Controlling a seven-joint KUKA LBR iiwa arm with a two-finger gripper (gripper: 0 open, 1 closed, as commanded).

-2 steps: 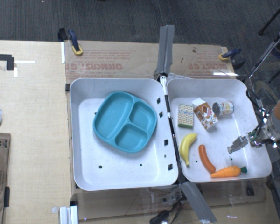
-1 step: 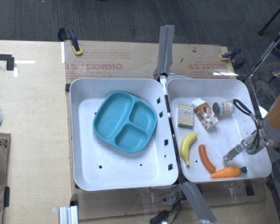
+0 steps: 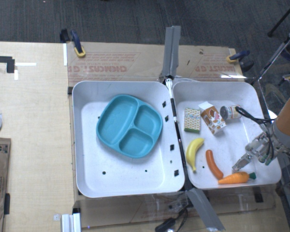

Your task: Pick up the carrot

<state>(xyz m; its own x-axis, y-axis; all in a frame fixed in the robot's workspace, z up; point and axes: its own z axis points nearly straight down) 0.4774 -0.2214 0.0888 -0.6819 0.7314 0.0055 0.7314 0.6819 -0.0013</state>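
Approach step: gripper (image 3: pixel 243 162), finger state indiscernible, hovers lower right just above the carrot (image 3: pixel 235 178); next, descend and grasp.

A robotics lab, by the look of it: 2 white bins (image 3: pixel 82 129) clamped to a cardboard-covered worktop (image 3: pixel 29 95), clamps (image 3: pixel 77 45) at the edge, dark carpet (image 3: pixel 135 8) beyond.

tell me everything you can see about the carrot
The carrot is orange with a small green stub at its right end, smooth and plastic-looking like a toy. It lies flat, roughly left to right, pointed tip leftward, at the near edge of the right bin. Its tip nearly meets the sausage; contact is unclear. The gripper is just above it in the picture, not holding it.
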